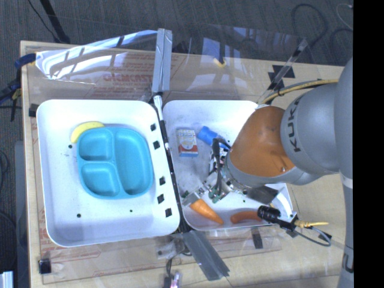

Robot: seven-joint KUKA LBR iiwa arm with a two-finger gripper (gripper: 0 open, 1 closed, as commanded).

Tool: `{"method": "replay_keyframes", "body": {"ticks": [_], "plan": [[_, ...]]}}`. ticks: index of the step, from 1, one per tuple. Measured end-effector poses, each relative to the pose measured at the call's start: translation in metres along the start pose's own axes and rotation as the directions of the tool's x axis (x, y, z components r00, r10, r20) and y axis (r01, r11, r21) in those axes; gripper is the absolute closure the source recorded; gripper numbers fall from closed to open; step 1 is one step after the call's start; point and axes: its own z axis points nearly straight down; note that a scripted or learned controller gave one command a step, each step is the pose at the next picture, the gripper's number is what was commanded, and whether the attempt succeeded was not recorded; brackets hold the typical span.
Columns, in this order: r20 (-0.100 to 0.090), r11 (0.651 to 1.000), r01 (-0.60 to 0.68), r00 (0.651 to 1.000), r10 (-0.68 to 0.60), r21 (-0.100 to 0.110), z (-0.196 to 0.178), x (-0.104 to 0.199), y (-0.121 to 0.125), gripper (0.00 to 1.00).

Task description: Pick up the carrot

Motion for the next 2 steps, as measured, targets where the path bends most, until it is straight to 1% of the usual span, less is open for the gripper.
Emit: {"method": "replay_keyframes", "body": {"ticks": [1,2], "plan": [[-0.002,1.0,0.008,1.0,-0.008,-0.005,-0.01,0.001,0.004,1.0],[-0.011,0.966,-0.26,0.966,0.26,0.001,-0.092,0.033,0.023,1.0]]}}
